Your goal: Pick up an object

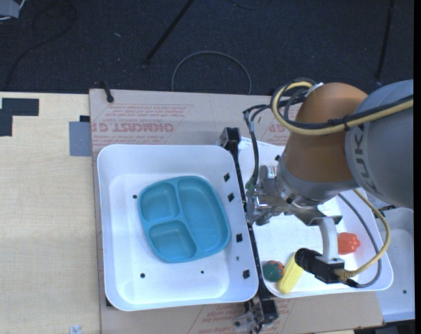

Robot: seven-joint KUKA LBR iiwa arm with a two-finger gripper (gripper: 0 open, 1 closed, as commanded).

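Note:
My gripper (261,207) hangs low over the left side of the right bin (377,278), close to the divider between the two bins. The arm's orange band and grey wrist cover most of that bin. Three small things lie near the right bin's front: an orange-red object (348,243) to the right, a yellow object (290,277) at the front edge, and a small green and red object (271,268) beside it. All three sit apart from the gripper, toward the front. Nothing shows between the gripper's tips.
The left bin (120,186) holds a blue divided plate (184,218) lying flat in its middle. Black clips run along the divider (239,207) between the bins. Cardboard lies under both bins on the pale bench.

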